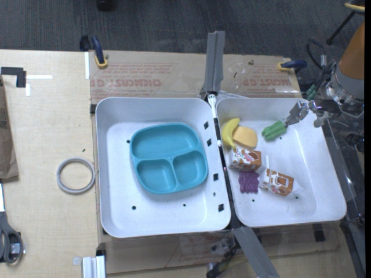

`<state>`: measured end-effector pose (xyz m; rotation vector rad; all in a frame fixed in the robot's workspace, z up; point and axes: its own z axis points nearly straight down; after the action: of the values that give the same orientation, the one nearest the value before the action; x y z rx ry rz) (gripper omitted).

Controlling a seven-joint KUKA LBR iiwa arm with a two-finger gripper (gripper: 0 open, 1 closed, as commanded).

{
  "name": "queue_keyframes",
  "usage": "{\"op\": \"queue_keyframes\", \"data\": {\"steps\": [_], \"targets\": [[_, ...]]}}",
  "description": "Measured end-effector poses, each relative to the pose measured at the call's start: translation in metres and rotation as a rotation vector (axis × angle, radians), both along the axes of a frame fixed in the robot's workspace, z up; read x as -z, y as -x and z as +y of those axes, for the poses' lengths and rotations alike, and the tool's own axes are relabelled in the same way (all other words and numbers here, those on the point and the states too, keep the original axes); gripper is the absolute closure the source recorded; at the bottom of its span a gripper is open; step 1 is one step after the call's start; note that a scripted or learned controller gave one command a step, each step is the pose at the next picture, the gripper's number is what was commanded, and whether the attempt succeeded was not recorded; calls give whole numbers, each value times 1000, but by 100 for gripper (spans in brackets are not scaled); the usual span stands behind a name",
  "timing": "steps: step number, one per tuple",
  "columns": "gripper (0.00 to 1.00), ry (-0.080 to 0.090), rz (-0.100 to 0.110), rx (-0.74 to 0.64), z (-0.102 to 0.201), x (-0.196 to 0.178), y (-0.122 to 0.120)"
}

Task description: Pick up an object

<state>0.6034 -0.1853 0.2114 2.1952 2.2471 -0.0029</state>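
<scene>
Green toy (pixel 274 130) clenched by the fingers (pixel 298 113); five more items share one of two white bins (pixel 324 172) on the wooden table (pixel 40 132).

Tray (pixel 168 165) in left bin (pixel 110 172)

Gripper (pixel 297 114) pinches green toy (pixel 274 130) — right bin (pixel 324 172).

Grey arm (pixel 348 88) with orange band, black cables, and silvery metal gripper (pixel 302 113).
</scene>
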Motion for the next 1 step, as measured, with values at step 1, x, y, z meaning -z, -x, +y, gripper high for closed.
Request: {"op": "queue_keyframes", "data": {"steps": [1], "targets": [[0, -1, 2, 25, 11, 93, 27]]}}
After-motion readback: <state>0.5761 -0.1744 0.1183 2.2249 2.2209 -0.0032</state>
